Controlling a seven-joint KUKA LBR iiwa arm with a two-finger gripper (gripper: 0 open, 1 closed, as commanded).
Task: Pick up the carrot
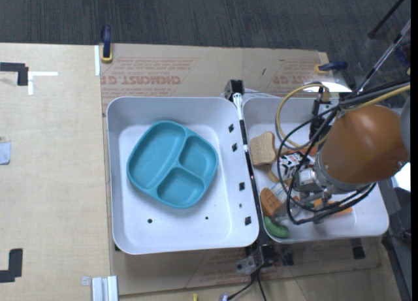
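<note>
Judging by how things lie, the pick is not yet done. The carrot [338,212] looks to be the thin orange strip lying flat on the floor of the right bin [373,225], toward that bin's 5 o'clock edge and partly under the arm and its cables. It is too covered to name with full certainty. The end effector [302,189] hangs low over the middle of the same bin, at about 9 o'clock from the carrot and near it. The wrist and cables hide it, so I cannot tell whether it is spread or pressed together, and nothing is seen gripped in it. What is left, as I read it, is the whole grasp — closing on the carrot and lifting it clear.

The right bin also holds a bread slice [263,147] at its 10 o'clock side, an orange-brown piece [270,200] at 8 o'clock, and a small green thing [277,228] in the 7 o'clock corner, just beside the brown piece.

The left bin [130,231] holds one blue divided plate [173,164] near its centre, with nothing in its compartments. Both bins sit side by side on the desk [52,162].
</note>
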